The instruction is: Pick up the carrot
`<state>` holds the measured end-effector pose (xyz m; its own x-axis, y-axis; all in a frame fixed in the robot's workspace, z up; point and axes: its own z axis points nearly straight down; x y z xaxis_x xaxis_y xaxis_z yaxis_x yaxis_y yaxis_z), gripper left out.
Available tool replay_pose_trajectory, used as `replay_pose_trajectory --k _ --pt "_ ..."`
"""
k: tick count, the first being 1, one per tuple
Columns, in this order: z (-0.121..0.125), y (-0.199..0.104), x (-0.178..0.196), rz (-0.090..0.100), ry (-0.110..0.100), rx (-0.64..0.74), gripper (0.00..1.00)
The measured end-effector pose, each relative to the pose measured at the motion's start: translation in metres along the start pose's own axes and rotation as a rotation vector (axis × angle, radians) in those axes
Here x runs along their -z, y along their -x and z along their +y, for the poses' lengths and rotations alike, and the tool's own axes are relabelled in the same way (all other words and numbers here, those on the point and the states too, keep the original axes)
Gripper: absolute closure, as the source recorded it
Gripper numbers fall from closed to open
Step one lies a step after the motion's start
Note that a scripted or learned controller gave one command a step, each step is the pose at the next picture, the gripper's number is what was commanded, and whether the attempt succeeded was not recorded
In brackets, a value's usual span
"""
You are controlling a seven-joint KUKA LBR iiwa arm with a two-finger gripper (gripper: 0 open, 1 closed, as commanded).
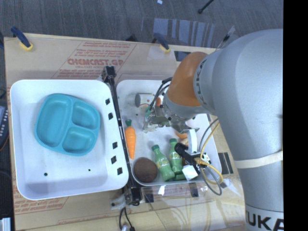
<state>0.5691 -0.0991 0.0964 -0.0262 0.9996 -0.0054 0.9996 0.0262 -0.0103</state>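
The arm (pixel 231 81) hides the tool's fingers and much of the right bin (pixel 126 88).

The two white bins (pixel 29 177) look like smooth plastic with a soft sheen. In the left one, the blue tray (pixel 67 124) has a matt, moulded plastic look. The carrot (pixel 130 138) beside the bins' shared wall looks like smooth orange plastic, and the green bottles (pixel 166 163) near it are glossy. The brown ball (pixel 145 170) looks dull and rough. The worktop (pixel 86 61) is printed cardboard. The arm (pixel 250 95) is satin grey, its band (pixel 185 81) glossy orange.
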Motion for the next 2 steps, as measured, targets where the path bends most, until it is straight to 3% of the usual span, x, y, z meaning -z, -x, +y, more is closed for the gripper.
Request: replay_pose_trajectory --k 1,2 --pt "0.0001 0.0007 0.0004 -0.002 0.001 0.0 0.0" --pt "0.0003 -0.0003 0.0064 0.0 -0.007 0.006 1.0"
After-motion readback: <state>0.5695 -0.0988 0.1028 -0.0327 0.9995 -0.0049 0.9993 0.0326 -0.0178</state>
